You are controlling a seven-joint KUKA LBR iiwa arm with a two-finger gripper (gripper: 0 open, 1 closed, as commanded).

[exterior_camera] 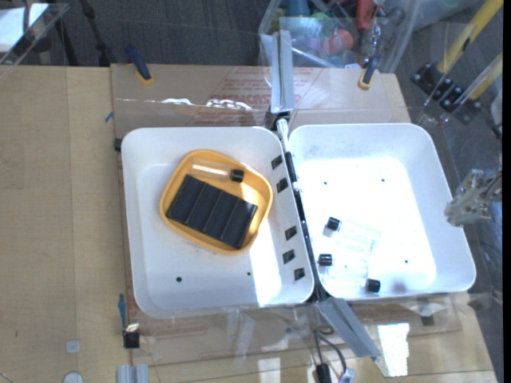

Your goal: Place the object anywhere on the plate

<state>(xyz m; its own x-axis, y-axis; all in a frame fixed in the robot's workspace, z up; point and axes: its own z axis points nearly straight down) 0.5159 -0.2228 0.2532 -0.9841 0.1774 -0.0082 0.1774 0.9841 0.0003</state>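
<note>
A yellow plate [180,183] lies in the left bin [152,278]. On it rests a black ridged slab [211,210], and a small clear vial with a black cap [235,175] lies at the plate's far edge. In the right bin [415,158] lie three more clear vials with black caps: one near the middle [332,225], one below it [324,259] and one close to the front rim [372,286]. Their clear bodies are hard to make out against the white floor.
A row of small black clips [289,231] runs along the divider between the bins. A grey metal piece [469,199] sits at the right bin's outer rim. A clear box of coloured items [335,14] stands behind the bins.
</note>
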